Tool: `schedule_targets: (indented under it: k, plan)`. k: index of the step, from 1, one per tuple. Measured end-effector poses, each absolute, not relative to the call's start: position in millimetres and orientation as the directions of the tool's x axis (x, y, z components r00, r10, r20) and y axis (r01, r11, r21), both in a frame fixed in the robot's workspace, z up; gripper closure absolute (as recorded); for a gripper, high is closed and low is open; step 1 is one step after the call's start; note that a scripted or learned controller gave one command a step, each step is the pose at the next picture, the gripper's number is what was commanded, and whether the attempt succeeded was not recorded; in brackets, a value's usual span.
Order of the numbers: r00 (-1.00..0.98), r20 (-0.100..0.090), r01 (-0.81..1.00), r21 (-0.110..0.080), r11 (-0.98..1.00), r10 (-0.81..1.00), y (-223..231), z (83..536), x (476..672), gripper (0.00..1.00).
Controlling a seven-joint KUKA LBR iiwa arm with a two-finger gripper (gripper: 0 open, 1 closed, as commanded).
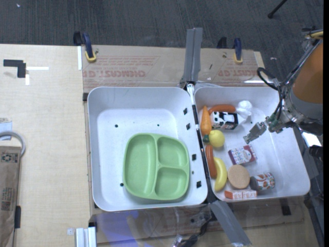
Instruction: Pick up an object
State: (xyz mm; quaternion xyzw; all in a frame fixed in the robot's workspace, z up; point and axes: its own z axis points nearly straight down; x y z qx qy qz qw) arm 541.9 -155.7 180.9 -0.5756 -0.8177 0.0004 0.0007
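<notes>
The right bin (288, 153) holds several toy foods. Along its left side lie an orange carrot (205, 120), a yellow lemon (216, 138), a red pepper (209, 161) and a banana (220, 174). A black-and-white carton (224, 119), a red sausage (222, 108) and a white crumpled piece (244, 108) sit at the back. A small red-and-white box (241, 155), a brown round biscuit (238, 176) and a red can (262, 181) lie toward the front. My gripper (255, 131) hangs over the bin's middle, just above and right of the small box, with nothing visibly in it.
The left bin (103, 138) contains a green divided plate (157, 166). A flat orange-and-white packet (240, 194) lies at the right bin's front edge. Clamps (88, 50) hold cardboard behind the bins. The arm's orange band (311, 81) and cables (272, 78) are at the right.
</notes>
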Motion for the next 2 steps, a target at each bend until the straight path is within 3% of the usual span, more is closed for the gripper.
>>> schedule_targets:
  k: [1, 2]
  plan:
    - [-0.336, -0.005, 0.942, 0.008, 0.336, 0.942, -120.3, 97.0, 519.1, 0.00]
    - [-0.332, -0.009, 0.943, 0.014, 0.332, 0.943, -122.1, 108.5, 521.3, 1.00]
